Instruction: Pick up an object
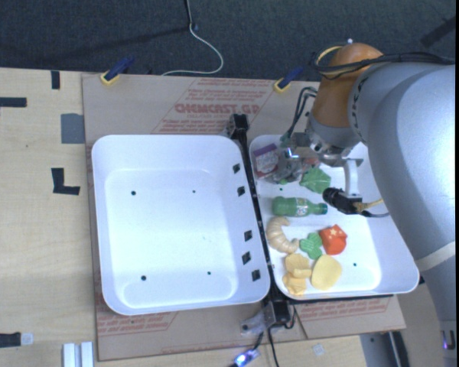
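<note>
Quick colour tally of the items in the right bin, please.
Green: 3 (bottle, leafy piece, small piece)
Yellow: 2 (lemon, chips)
Red: 1 (tomato)
Tan: 1 (croissant)
Purple-white: 1 (packet)
Total: 8

The objects lie in the right-hand bin (382, 277), right of centre in the frame. Near its upper left corner sits a clear packet with a purplish label (265, 160), and beside it a green leafy toy (317, 179). Just below lies a green bottle (297, 206) on its side, cap pointing right. Lower down are a pale croissant (280, 235), a red tomato-like piece (333, 239) touching a small green piece (312, 245), a yellow lemon-like piece (327, 273) and a pale yellow lumpy piece (296, 272).
</note>
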